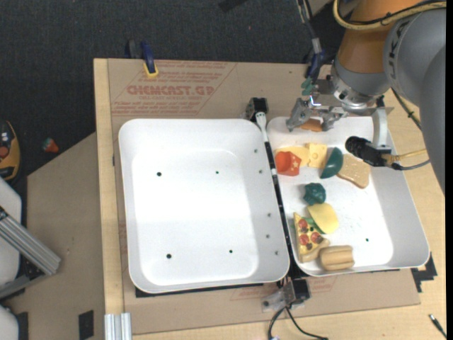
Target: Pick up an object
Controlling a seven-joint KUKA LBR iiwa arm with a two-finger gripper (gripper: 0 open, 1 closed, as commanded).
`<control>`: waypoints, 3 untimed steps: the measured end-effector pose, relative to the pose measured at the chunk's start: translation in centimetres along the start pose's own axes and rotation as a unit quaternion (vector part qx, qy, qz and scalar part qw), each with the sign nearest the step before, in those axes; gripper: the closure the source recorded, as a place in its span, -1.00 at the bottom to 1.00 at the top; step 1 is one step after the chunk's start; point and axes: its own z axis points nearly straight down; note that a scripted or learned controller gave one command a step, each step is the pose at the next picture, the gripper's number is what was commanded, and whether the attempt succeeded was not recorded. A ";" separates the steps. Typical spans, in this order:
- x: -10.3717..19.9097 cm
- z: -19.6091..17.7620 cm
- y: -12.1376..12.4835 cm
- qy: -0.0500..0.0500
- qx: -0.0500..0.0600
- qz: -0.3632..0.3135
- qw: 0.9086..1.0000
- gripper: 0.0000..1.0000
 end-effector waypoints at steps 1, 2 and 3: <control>0.1 -8.1 1.1 0.000 0.003 0.003 1.000 1.00; 7.8 -18.1 1.3 0.001 0.001 -0.001 1.000 1.00; 15.9 -35.5 0.5 0.003 -0.002 -0.001 1.000 1.00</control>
